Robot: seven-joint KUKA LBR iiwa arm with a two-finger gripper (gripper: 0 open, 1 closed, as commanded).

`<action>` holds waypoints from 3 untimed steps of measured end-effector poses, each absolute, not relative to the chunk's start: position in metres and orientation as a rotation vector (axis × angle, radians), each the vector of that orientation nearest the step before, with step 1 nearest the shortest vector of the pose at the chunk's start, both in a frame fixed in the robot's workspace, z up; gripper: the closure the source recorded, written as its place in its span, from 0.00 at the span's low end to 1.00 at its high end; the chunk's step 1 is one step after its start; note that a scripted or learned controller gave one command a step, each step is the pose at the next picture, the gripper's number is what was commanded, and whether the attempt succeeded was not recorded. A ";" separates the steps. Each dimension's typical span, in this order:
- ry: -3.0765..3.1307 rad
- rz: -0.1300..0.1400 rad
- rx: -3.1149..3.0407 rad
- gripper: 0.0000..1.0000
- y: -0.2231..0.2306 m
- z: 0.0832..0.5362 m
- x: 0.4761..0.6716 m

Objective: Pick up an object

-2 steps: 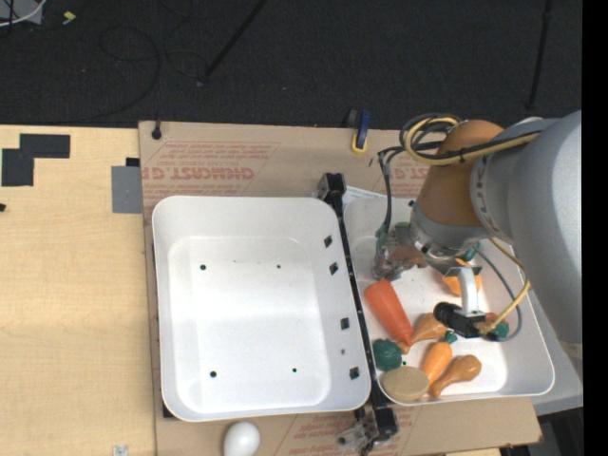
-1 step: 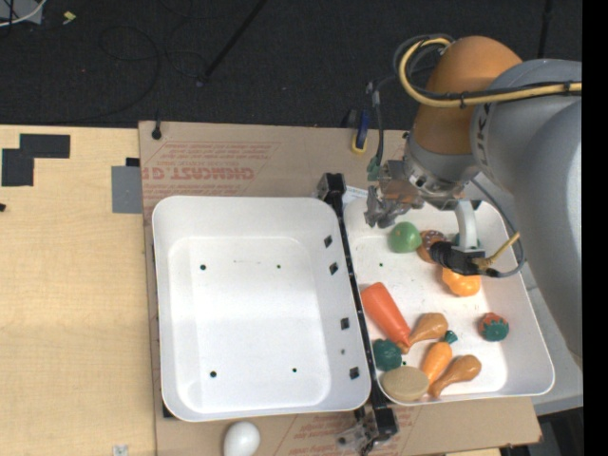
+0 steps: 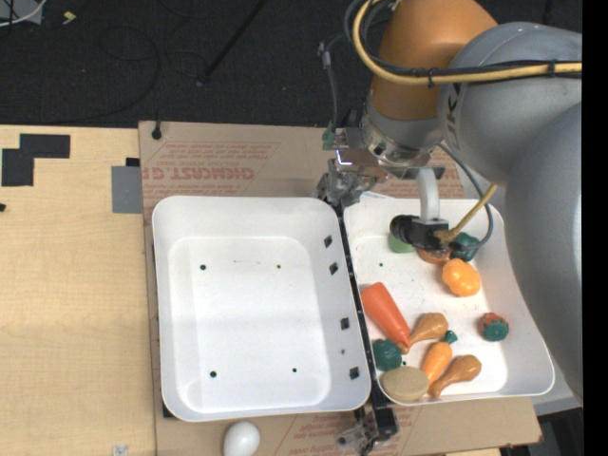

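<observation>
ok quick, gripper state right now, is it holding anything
Gripper: at the far edge of the right bin, near the divider; cannot be told if open or closed, and nothing visibly held.

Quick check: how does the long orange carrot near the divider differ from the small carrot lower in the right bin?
The long carrot is bigger and redder orange; the small carrot is shorter and lighter orange. The long carrot lies against the divider; the small carrot sits mid-pile. Both lie flat in the right bin.

Single fixed camera looking down at a slant on both white bins (image 3: 171, 255); arm (image 3: 513, 112) entering from right.
</observation>
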State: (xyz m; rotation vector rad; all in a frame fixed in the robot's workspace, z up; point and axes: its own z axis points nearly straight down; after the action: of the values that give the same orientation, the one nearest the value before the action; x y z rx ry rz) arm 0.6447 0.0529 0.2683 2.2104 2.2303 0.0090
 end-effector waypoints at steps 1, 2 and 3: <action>2.238 -0.018 2.224 1.00 0.116 0.182 0.562; 2.240 -0.006 2.213 1.00 0.252 0.111 0.565; 2.224 -0.016 2.228 1.00 0.242 0.096 0.514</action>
State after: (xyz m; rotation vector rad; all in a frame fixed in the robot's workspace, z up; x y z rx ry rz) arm 0.5143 0.2420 0.0955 2.2279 2.2238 -0.0164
